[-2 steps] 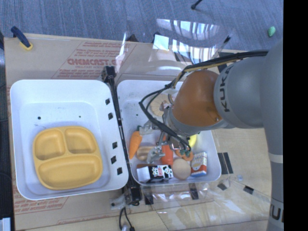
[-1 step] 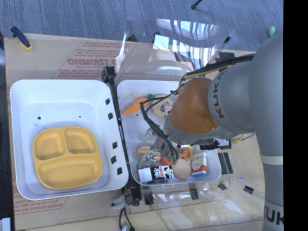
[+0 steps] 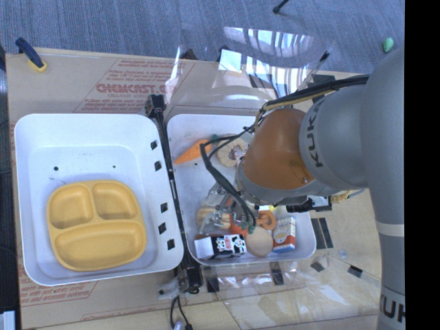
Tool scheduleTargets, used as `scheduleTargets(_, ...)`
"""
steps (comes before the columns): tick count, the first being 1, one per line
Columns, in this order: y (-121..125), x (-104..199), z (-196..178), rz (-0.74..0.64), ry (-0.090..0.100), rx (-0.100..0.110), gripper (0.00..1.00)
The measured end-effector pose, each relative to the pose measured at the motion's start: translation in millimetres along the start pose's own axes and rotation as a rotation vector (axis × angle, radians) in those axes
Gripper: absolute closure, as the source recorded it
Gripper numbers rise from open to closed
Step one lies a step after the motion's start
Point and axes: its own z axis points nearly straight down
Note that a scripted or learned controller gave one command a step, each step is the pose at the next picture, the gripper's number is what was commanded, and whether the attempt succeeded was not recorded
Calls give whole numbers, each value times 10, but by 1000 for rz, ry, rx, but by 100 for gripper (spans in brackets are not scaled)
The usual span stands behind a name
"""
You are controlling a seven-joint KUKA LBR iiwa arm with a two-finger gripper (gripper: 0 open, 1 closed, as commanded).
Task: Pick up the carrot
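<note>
Setting: a bench covered in brown printed cardboard (image 3: 124,88), with grey-blue carpet (image 3: 103,12) beyond its far edge.
Left bin: a shallow white plastic bin (image 3: 27,184) holding a yellow plastic divided tray (image 3: 96,223) with three compartments.
Right bin: a second shallow white plastic bin (image 3: 180,205) just beside the first, joined along a black hinge strip; most of it lies under the arm.
Carrot: the small orange tapered carrot (image 3: 188,155) lies in the far-left part of the right bin, near the dividing wall, pointing left and slightly nearer.
Clutter: at the near edge of the right bin sit a black-and-white cow-patterned carton (image 3: 223,245), a pale beige egg-shaped piece (image 3: 259,243) and a small red-and-white carton (image 3: 284,233), packed close together, with other small pieces beside them too jumbled to name.
Arm: the grey arm with its orange band (image 3: 278,150) hangs over the middle of the right bin, reaching in from the right.
Gripper: the two-finger gripper (image 3: 234,215) seems to be down among the clutter, near of the carrot and apart from it; whether it is wide or narrow I cannot tell.
Doing the step well: in my judgement the tool should lift clear of the clutter, travel far and left until centred over the carrot, turn so it closes across the narrow width, and descend clear of the bin wall.
</note>
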Motion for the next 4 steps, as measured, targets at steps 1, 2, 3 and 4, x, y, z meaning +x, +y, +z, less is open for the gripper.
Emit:
scheduleTargets(1,653,146,-890,533,7,2,100)
scheduleTargets(2,1248,364,-875,690,9,5,100)
scheduleTargets(3,2419,374,-1038,1047,9,9,100)
scheduleTargets(4,2251,125,-1409,1659,6,16,100)
